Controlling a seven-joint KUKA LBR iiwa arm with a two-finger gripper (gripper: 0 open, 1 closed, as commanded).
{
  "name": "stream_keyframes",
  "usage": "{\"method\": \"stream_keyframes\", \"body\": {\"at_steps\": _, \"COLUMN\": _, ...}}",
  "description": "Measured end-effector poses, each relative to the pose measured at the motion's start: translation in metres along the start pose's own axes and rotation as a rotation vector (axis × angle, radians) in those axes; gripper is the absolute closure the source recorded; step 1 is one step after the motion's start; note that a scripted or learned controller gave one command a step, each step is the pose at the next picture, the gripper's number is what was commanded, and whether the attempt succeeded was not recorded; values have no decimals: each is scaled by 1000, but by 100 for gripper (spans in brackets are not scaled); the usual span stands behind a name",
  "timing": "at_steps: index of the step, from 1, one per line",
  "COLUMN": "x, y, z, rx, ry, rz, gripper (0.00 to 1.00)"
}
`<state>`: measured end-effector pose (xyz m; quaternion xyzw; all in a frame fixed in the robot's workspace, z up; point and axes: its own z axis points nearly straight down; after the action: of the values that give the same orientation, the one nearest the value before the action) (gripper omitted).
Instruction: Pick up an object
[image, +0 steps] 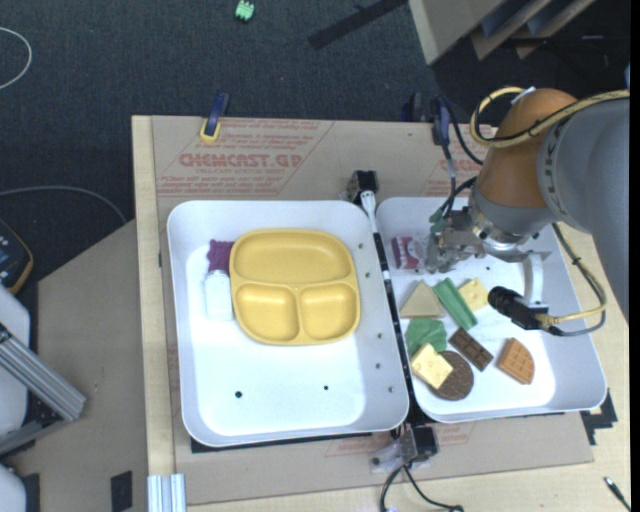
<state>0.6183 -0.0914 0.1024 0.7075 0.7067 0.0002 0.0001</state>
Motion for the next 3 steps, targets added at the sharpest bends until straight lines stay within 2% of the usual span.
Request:
{"method": "stream_keyframes", "body": {"at_steps": 1, "x": -8, "y": -5, "z": -52, "rx": -5, "ry": -2, "rz": 0, "gripper": 100}}
{"method": "stream_keyframes", "body": {"at_steps": 2, "x": -6, "y": 3, "z": -115, "rx": -8, "ry": -2, "rz": -3, "gripper": 100}}
{"method": "stream_keyframes", "body": {"at_steps": 3, "x": -6, "y": 4, "z": -123, "rx": -4, "ry": -1, "rz": -2, "gripper": 100}}
